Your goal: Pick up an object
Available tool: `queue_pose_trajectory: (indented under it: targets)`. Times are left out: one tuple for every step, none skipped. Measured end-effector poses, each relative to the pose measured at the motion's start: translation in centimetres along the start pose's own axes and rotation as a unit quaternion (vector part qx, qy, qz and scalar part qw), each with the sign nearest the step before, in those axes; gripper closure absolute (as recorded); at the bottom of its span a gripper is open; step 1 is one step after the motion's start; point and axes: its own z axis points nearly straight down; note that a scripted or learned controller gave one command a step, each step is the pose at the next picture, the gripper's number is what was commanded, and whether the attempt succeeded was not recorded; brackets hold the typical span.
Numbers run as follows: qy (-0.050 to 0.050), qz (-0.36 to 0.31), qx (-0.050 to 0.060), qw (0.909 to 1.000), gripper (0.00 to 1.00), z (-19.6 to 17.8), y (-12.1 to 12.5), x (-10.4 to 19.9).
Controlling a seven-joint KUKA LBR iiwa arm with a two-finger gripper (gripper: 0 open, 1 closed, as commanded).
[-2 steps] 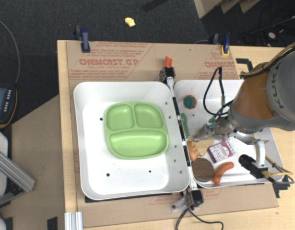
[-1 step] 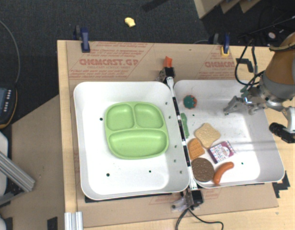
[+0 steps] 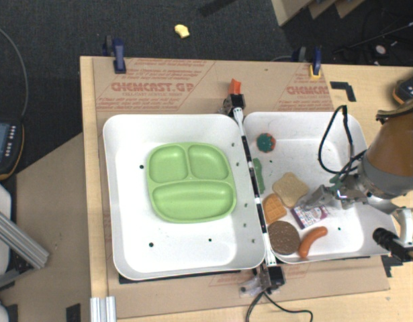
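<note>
**Two bins, one plate, a cluster of toy food**

The left bin (image 3: 125, 200) on the tabletop (image 3: 92, 113) holds a green divided plate (image 3: 191, 182), lying flat near the bin's centre with its three compartments bare.

The right bin (image 3: 293, 123) carries the rest. At its 11 o'clock a small teal-and-orange ball (image 3: 265, 141) sits alone. A green strip (image 3: 257, 174) lies along the bin's 9 o'clock wall. Toward 7 o'clock the food items crowd together: a tan bread slice (image 3: 290, 187), a waffle-like cracker (image 3: 273, 208) just at its 7 o'clock, a brown round patty (image 3: 283, 236) below that, and a red sausage (image 3: 312, 241) at the patty's 3 o'clock. A small purple-and-white packet (image 3: 308, 215) lies between the bread and the sausage.

The pincer (image 3: 320, 196) hangs right above the packet's 1 o'clock corner; how far it is open cannot be told, and nothing is seen held in it.
</note>
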Motion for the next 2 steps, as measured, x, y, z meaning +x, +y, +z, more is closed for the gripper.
queue_pose_trajectory:
  targets:
    - [-0.003,-0.005,-0.010,0.9999,0.00,1.5,11.0,3.3]
    - [-0.001,0.000,-0.002,1.0000,0.00,1.6,3.3,5.2]
